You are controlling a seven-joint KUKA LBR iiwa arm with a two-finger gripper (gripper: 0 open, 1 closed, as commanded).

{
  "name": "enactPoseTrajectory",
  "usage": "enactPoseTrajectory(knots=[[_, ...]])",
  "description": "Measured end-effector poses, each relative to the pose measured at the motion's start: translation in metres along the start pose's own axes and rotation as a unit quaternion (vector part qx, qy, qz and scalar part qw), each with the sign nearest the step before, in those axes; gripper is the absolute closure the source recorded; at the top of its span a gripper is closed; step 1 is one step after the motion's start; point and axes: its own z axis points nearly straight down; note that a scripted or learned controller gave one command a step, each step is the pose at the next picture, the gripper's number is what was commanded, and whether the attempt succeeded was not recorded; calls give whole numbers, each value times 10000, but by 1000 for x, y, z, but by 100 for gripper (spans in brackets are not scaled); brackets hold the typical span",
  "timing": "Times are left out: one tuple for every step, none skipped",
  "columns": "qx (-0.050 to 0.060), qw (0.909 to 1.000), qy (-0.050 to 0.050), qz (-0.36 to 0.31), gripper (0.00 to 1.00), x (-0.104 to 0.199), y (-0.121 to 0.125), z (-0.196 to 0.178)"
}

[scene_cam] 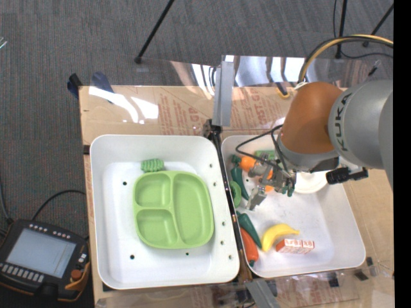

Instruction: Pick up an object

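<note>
Green plate [173, 209] (white bins [106, 236]), yellow banana [277, 234]

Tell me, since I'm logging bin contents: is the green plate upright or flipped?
Upright: the green plate lies flat in the left bin, its three compartments facing up.

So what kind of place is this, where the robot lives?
Probably a robot lab, not a home. A big grey arm reaches over two white bins of toy food, a control tablet lies on grey carpet, and stand legs stick up behind.

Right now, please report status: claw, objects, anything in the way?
Claw low in right bin, nothing seen gripped. Banana, small carton lie free nearby. Green divided plate in left bin.
</note>
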Motion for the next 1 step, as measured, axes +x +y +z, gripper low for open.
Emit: enactPoseTrajectory(knots=[[-3,10000,-6,47,0,-2,0,0]])
